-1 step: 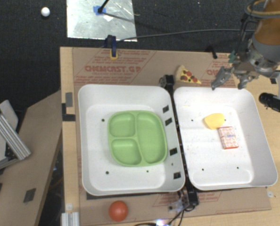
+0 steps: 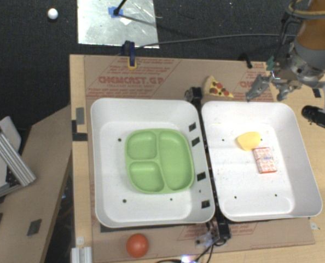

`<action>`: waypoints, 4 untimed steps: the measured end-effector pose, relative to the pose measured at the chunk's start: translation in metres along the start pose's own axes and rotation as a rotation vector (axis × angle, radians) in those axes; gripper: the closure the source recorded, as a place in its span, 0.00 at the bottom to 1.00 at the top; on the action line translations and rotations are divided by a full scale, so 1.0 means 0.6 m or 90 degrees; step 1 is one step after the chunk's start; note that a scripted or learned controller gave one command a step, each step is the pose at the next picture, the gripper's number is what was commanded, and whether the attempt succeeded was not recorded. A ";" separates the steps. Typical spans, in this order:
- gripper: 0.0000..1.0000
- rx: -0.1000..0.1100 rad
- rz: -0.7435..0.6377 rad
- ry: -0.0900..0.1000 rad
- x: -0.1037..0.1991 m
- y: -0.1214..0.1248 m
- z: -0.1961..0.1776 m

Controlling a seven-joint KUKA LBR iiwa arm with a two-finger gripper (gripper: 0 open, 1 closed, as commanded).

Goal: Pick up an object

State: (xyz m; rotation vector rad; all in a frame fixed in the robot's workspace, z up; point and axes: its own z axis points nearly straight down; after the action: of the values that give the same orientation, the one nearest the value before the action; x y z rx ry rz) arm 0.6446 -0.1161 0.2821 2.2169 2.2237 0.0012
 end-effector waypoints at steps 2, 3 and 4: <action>0.00 0.001 0.001 0.000 -0.014 0.018 0.160; 0.00 0.001 0.001 0.000 -0.012 0.022 0.228; 1.00 -0.003 0.000 0.000 -0.012 0.025 0.206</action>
State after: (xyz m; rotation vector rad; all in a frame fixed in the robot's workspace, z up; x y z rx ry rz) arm 0.6595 -0.1233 0.1587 2.2147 2.2208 0.0057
